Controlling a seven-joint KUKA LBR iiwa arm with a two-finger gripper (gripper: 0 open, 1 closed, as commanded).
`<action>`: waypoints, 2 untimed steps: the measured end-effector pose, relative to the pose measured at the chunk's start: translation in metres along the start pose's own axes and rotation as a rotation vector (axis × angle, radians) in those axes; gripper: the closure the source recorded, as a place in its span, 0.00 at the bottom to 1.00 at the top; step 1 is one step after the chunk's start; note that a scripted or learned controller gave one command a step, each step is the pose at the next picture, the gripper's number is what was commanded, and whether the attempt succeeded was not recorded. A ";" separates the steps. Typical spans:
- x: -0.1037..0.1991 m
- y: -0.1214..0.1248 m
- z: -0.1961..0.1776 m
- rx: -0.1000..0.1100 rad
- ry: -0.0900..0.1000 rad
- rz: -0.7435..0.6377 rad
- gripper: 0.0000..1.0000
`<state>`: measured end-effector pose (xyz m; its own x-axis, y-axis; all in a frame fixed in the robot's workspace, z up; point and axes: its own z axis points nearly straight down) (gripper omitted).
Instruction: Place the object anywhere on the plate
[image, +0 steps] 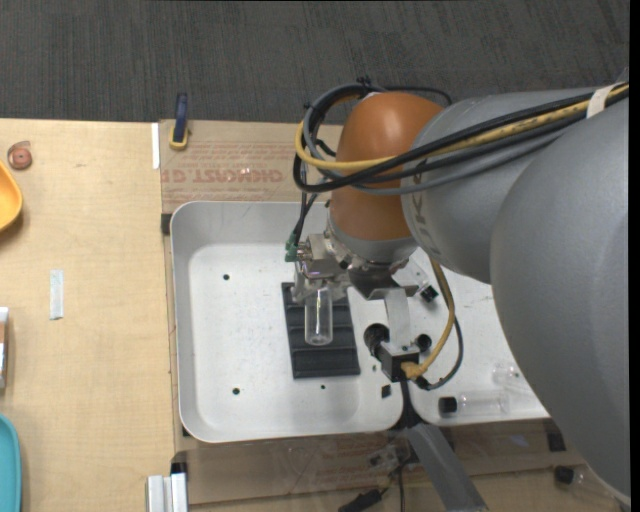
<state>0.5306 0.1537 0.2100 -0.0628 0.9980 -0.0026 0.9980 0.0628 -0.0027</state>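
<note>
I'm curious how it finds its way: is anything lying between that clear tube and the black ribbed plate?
Nothing visible does. The clear tube appears right over the black ribbed plate, just below the pincer. Whether the tube rests on the plate cannot be told.

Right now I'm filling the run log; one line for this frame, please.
arm: over left bin | claw: above black plate | clear tube: at claw, over plate | grasp: unconfirmed

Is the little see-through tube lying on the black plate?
Yes, the clear tube lies on the ridged black plate inside the white bin, right below the gripper.
</note>
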 end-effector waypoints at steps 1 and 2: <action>-0.002 0.035 -0.049 -0.003 0.000 -0.696 1.00; 0.002 0.051 0.027 0.001 0.001 -0.501 1.00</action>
<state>0.5817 0.1587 0.1833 -0.5346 0.8451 -0.0001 0.8451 0.5345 -0.0044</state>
